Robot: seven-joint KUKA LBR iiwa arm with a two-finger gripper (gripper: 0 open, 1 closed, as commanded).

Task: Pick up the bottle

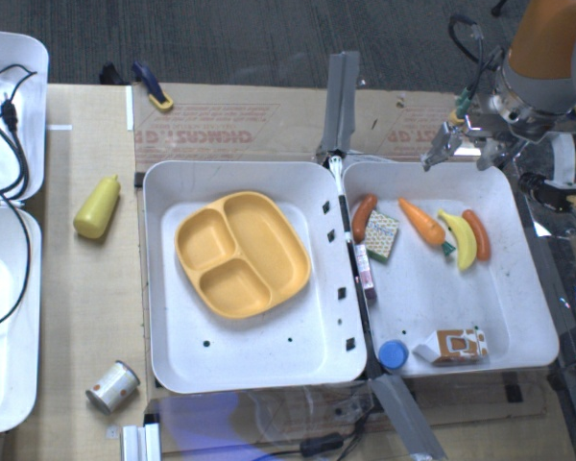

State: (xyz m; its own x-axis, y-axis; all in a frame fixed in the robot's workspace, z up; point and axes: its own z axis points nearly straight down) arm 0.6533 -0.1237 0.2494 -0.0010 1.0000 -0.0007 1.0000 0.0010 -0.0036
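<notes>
A yellow squeeze bottle [96,207] lies on the bench left of the left bin [163,286], outside both bins. A small blue-capped round item [392,354] sits at the near left corner of the right bin [518,286]; I cannot tell if it is a bottle. My gripper [456,159] hangs over the far edge of the right bin, well away from both. Its fingers are spread open and nothing is between them.
A yellow divided plate [242,253] fills the left bin. The right bin holds a sausage [363,215], a speckled sponge [381,235], a carrot [421,222], a banana [461,240], another sausage [477,234] and a small carton [455,346]. A tin can [112,385] lies on the bench near left.
</notes>
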